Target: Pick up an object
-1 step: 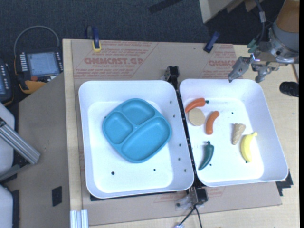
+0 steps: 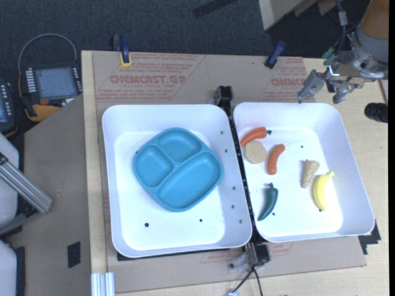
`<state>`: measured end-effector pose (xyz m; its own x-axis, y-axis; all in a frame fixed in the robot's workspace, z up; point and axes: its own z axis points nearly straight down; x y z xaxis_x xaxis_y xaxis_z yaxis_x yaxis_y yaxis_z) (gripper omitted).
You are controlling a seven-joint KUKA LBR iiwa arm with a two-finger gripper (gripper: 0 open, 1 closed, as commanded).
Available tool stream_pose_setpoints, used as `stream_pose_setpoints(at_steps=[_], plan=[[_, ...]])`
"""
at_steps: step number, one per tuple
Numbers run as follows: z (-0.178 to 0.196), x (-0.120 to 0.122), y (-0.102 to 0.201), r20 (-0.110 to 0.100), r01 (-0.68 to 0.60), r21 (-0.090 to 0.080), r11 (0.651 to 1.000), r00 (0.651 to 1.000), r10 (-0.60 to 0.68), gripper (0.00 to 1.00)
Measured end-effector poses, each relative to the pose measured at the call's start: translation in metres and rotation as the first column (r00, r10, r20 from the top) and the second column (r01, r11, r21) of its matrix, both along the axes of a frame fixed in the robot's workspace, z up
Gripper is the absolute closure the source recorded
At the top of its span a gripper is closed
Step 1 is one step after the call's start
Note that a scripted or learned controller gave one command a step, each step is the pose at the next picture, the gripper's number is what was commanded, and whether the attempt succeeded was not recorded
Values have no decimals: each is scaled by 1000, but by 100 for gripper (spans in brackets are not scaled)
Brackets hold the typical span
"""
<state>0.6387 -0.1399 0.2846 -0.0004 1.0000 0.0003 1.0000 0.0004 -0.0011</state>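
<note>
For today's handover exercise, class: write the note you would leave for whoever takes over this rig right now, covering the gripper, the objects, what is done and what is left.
Gripper: open, holding nothing, above the far right corner of the right bin.
Right bin holds: banana, green pepper, two sausages, a round beige piece, a tan piece.
Left bin: blue divided plate.
Done: nothing picked yet.
Left: descend, grasp one object, lift.

The scene is taken by one camera fixed above the desk (image 2: 185, 73), looking down at a slant. Both white bins, the left bin (image 2: 117, 165) and the right bin (image 2: 345, 165), are framed whole from moderate height, with dark floor seen beyond the desk's far edge.
</note>
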Motion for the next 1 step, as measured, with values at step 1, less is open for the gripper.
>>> stream_pose_setpoints(at_steps=[1], plan=[[-63, -3, -3, -6, 1, 1, 1000, 1000, -1, 0]])
